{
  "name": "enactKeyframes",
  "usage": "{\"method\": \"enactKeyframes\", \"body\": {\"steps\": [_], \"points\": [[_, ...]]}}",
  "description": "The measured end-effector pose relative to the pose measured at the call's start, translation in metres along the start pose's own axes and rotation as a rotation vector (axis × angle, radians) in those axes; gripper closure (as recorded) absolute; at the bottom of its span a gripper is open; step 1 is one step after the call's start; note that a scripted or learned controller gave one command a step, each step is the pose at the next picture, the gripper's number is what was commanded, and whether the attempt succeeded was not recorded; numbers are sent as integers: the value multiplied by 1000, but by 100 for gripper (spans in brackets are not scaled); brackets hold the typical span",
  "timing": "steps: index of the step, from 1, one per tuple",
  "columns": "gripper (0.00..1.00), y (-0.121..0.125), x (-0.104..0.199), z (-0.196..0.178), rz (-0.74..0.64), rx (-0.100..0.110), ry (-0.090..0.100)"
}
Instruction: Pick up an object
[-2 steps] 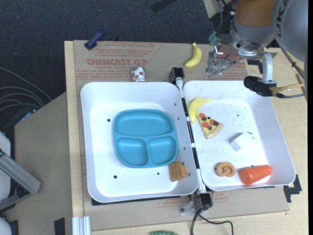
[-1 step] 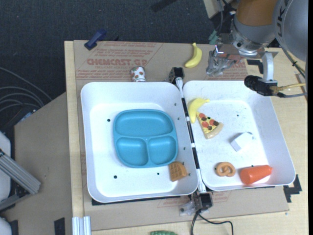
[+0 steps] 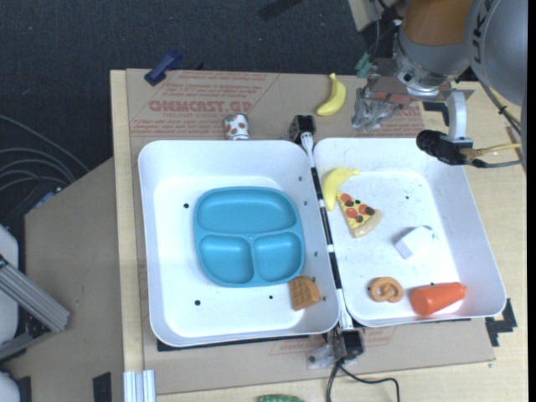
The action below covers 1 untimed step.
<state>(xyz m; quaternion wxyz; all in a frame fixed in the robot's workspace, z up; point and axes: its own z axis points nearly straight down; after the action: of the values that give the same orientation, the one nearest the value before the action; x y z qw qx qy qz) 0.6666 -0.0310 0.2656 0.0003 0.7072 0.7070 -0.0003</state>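
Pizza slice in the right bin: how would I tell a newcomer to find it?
Start at the right bin and look near its inner wall, by the divider. Just below the banana lies the pizza slice, a tan wedge. Its red dots set it apart from the plain yellow banana beside it.

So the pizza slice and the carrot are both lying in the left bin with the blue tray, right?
Not quite. The camera view shows the pizza slice and the carrot in the right bin. The blue tray is in the left bin.
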Motion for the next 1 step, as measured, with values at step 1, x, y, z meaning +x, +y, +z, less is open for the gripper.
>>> {"method": "enactKeyframes", "body": {"steps": [1], "points": [[100,0,5,0,0,0,0]]}}
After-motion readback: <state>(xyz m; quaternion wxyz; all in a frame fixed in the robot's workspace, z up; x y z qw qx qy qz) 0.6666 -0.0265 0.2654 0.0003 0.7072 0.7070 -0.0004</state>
